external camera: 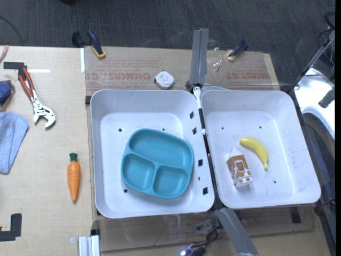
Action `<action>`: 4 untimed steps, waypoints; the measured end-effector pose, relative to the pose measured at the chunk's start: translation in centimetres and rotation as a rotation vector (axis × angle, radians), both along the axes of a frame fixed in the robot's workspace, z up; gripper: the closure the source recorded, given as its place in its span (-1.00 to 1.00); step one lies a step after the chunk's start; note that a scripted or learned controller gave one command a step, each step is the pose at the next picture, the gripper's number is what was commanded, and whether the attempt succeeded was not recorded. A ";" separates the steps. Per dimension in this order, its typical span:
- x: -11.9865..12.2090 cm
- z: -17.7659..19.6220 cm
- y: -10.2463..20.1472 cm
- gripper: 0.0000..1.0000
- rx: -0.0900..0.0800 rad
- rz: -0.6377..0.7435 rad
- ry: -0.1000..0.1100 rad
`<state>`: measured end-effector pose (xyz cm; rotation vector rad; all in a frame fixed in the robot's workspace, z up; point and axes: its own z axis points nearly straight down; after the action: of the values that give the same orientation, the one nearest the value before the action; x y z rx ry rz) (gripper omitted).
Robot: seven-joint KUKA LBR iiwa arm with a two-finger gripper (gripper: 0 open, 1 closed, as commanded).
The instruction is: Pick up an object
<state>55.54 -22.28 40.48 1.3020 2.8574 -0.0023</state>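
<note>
A pale wooden bench is carrying two shallow white bins side by side, with dark carpet lying beyond. Nearest, a toy carrot is lying on the bench left of the left bin, which is holding a teal divided plate. In the right bin, a small carton is sitting just beside a banana, the two barely apart. Farther back, a red-handled wrench is resting on the bench, and a small round white disc is sitting behind the bins.
</note>
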 end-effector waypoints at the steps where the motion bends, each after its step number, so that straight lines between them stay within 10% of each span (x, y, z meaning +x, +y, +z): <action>1: -6.0 -18.7 5.8 -1.00 0.002 -0.097 0.002; 2: -7.6 -6.8 10.1 -1.00 0.000 -0.339 -0.001; 3: -7.7 3.3 7.1 -1.00 -0.001 -0.366 -0.001; 4: -5.8 3.6 0.0 -1.00 -0.001 -0.490 0.000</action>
<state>49.72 -22.28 44.09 1.9561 2.4560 -0.0044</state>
